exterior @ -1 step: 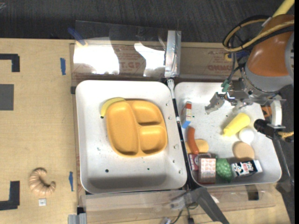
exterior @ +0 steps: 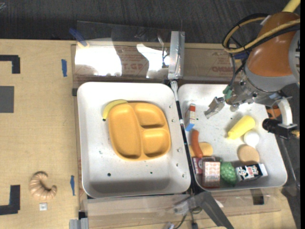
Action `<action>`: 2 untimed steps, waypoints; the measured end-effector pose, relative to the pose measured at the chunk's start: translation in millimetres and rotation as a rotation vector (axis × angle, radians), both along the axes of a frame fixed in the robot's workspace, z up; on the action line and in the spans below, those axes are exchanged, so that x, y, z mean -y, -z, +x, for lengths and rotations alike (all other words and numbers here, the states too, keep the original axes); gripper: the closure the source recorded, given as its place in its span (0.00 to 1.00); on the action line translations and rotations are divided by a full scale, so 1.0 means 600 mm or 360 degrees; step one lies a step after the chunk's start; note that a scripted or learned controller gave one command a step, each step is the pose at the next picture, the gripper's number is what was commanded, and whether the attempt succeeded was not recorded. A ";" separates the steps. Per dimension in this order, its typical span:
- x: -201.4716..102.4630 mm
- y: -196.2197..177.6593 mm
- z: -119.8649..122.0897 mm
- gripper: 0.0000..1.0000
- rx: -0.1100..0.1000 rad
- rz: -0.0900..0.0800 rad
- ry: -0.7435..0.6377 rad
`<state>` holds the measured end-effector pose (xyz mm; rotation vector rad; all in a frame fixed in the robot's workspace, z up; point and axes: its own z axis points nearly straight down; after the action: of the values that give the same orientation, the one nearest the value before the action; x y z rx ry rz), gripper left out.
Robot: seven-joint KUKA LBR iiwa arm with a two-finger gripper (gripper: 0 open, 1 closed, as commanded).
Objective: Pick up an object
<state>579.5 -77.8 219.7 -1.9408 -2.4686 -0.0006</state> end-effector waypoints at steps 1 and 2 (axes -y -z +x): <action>0.057 0.181 -0.167 0.00 0.0003 -0.0004 0.0235; 0.071 0.220 -0.041 0.00 0.0012 -0.0002 0.0416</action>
<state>554.9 -120.3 87.9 -2.2509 -2.1991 -0.0061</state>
